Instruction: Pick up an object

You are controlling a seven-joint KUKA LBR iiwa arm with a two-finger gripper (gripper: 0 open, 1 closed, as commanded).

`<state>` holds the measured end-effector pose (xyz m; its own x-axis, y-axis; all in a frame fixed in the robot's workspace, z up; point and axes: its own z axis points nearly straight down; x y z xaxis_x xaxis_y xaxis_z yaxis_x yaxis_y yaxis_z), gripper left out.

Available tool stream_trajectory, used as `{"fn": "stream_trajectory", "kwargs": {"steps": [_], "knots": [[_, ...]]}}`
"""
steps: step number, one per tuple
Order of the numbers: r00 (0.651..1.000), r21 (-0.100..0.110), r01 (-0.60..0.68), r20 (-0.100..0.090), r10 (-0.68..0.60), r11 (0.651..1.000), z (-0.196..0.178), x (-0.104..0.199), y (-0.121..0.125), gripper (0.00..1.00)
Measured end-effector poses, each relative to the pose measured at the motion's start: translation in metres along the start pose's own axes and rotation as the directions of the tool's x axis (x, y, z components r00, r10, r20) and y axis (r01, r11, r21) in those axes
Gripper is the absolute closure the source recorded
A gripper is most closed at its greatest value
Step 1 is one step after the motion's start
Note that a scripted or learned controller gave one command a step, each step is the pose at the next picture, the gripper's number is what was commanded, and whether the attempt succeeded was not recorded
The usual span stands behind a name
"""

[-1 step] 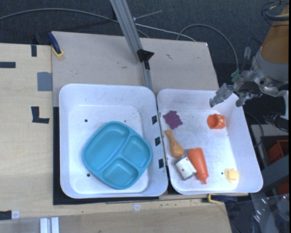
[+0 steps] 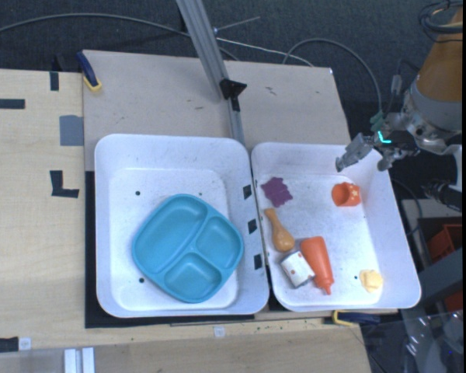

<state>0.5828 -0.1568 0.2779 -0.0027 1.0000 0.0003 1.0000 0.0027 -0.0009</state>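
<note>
My end effector (image 2: 363, 152) hovers over the right bin's (image 2: 404, 243) upper-right corner, near the orange cup (image 2: 346, 195); I cannot tell its opening.

Robotics lab, plywood bench (image 2: 31, 177) with tape marks, 2 white bins (image 2: 109, 208), aluminium camera post (image 2: 206, 41), loose cables (image 2: 326, 49)

Two white bins (image 2: 105, 208), seen as smooth plastic with a speckled, scuffed sheen. Blue divided tray (image 2: 188, 247): glossy moulded plastic. Orange carrot (image 2: 319, 261) and orange cup (image 2: 346, 195): smooth plastic, slightly shiny. Bench top (image 2: 23, 208): matt pale wood, with matt dark tape patches. Slanted rail (image 2: 202, 33): brushed metal.
</note>
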Motion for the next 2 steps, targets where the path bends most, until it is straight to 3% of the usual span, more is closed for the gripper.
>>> {"fn": "stream_trajectory", "kwargs": {"steps": [2], "knots": [[1.000,0.007,-0.001,0.000,0.001,1.000,0.114,0.011,-0.010,0.00]]}}
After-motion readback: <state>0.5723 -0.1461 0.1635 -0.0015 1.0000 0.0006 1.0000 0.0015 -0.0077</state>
